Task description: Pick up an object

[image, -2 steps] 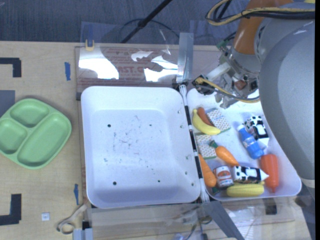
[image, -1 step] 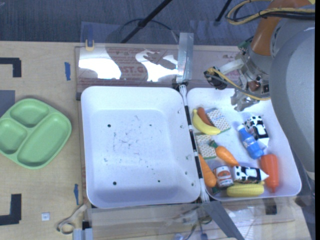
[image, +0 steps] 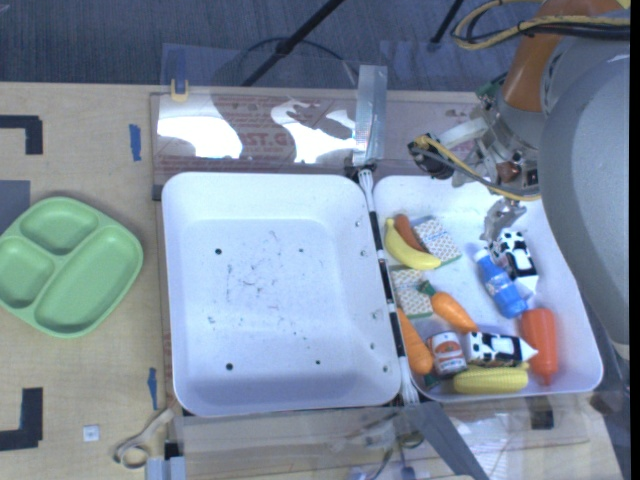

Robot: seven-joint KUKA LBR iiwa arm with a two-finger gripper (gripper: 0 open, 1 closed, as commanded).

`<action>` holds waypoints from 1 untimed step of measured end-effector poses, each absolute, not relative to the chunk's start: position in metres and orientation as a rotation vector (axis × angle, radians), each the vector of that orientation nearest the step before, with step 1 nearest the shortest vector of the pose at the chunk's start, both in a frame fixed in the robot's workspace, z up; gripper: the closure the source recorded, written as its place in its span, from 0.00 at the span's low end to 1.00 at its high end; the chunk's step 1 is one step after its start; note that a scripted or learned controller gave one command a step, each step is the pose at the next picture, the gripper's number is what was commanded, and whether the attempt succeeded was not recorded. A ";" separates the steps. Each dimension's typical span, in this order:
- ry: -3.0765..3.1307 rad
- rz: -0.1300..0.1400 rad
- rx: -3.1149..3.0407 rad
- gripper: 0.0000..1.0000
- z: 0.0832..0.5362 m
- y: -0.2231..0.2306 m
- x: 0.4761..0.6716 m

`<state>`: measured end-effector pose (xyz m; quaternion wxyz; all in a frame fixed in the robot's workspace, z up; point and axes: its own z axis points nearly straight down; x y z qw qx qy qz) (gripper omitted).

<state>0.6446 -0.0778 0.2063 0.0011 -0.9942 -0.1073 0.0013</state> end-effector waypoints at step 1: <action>-0.315 0.004 -3.124 0.00 0.235 -0.055 0.653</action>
